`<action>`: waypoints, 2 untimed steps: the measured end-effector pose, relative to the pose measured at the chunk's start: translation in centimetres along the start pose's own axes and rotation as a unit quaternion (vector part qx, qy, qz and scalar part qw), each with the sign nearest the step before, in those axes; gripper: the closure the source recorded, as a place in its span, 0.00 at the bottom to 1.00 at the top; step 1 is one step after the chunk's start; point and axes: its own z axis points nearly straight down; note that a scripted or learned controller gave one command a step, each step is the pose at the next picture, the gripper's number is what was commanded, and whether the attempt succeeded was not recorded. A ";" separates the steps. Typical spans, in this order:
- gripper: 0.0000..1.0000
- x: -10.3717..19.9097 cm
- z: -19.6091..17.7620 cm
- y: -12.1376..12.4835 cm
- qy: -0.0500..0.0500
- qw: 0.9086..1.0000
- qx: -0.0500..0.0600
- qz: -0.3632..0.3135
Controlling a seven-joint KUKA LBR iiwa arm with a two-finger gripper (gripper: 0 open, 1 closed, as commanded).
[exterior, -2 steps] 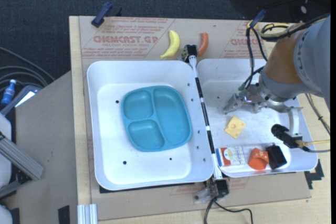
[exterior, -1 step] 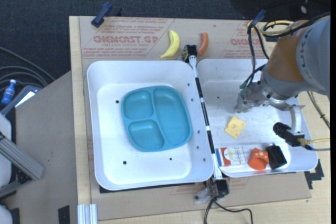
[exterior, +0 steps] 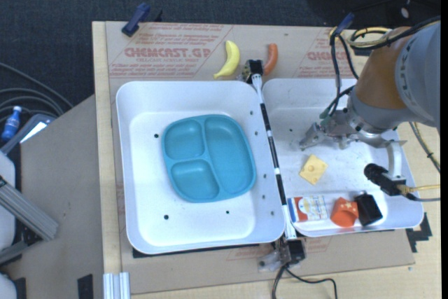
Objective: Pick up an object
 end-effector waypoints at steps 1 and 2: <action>0.00 2.6 1.0 -6.5 0.001 1.000 0.001 0.002; 1.00 2.6 0.1 -6.4 0.001 1.000 0.001 0.002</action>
